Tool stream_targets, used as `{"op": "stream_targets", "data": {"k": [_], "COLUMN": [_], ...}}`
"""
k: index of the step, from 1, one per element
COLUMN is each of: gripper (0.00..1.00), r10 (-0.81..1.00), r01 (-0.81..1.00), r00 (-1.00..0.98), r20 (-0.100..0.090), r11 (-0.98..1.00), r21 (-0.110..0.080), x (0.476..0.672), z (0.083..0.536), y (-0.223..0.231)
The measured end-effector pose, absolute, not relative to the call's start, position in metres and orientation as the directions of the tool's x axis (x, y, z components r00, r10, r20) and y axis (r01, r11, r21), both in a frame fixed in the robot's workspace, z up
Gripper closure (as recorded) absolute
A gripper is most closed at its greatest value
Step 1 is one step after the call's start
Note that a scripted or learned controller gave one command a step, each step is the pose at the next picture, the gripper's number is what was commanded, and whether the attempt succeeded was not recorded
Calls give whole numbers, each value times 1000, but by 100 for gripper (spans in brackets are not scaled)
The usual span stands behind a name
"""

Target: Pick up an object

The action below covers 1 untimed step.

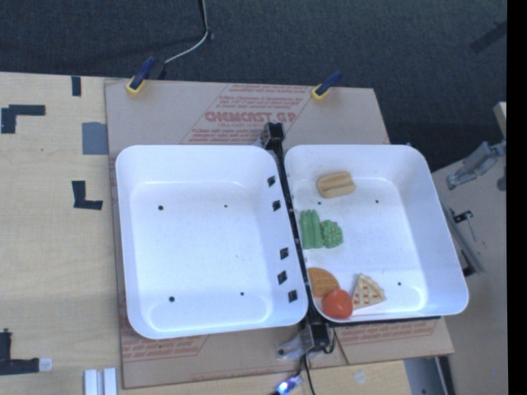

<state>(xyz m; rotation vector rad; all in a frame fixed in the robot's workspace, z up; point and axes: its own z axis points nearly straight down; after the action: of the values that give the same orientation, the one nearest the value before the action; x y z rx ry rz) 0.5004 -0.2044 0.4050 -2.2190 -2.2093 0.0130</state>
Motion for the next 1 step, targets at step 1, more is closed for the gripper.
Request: {"op": "stream_targets", "data": {"k": [1], "gripper": [0], "r10": [1000], "r01": [1000], "r00": [-7], "r20": [-2], "r11": [7], "r21": [12], "x": [484], "z": [517], "y": [-142]}}
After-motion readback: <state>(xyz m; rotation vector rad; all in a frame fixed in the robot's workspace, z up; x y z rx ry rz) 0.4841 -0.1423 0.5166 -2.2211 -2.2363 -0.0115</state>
